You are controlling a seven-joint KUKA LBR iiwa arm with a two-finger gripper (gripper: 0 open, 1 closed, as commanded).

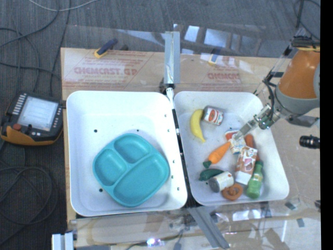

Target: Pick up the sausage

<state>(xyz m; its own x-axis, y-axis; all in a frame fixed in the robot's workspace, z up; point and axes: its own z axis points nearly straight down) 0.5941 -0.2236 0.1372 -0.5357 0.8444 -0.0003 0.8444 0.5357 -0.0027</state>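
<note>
Tool point(240, 134) low in right bin point(223, 100), beside sausage point(250, 140).

teal plate point(131, 172), yellow banana point(197, 125), orange carrot point(219, 152), green bottle point(255, 182), white bins point(83, 108).

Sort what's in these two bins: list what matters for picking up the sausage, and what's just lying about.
For the job:
sausage, gripper right beside it, right bin that holds it.

Lying about:
banana, can, carrot, green bottle, teal plate, left bin.
</note>
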